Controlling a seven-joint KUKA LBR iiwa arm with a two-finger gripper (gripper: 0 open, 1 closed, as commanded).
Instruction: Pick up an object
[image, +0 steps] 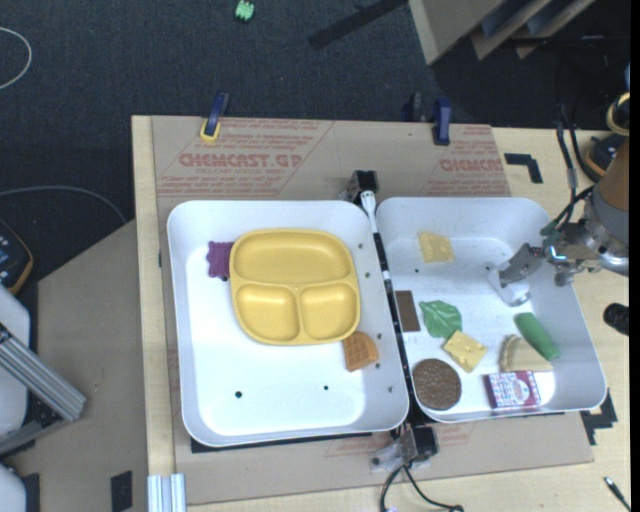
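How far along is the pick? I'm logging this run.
Done: the gripper has reached into the right bin, low over bare floor. In hand: nothing shows between its fingers. Left: close on an item, such as the green pepper just below, and lift it.

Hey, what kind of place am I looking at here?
Likely a robotics lab test bench: two white bins clamped onto a board, toy food such as a yellow divided plate and a green leaf, and a robot hand over the right bin.
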